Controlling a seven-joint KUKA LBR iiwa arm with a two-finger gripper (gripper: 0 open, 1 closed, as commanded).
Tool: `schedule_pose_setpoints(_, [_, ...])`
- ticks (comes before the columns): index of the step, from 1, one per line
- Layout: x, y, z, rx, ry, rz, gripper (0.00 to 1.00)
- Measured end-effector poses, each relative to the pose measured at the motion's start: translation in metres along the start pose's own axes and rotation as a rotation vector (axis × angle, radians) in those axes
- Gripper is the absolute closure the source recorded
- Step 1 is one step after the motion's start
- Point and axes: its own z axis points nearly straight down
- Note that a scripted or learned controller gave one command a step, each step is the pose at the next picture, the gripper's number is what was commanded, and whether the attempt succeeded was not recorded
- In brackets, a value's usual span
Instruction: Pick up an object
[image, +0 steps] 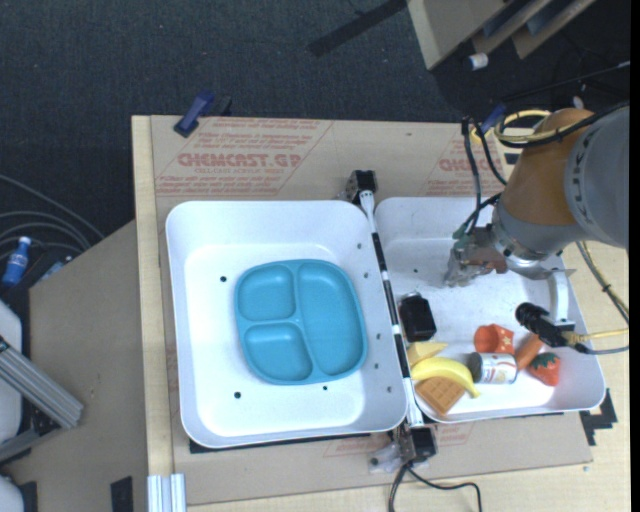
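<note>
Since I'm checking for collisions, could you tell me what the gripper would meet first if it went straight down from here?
Probably the bare white floor of the right bin: the gripper hangs above its upper part, apart from the toys, though depth is unclear.

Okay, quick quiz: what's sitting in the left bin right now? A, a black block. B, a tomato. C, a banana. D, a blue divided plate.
D: the blue divided plate lies alone in the left bin; the food items crowd the right bin.
</note>
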Motion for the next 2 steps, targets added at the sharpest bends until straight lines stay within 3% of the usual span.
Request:
schedule_pose_setpoints(1, [0.0,0.0,0.0,0.0,0.0,0.0,0.0])
schedule_pose_setpoints(2, [0.004,0.068,0.01,-0.001,-0.001,-0.002,0.0])
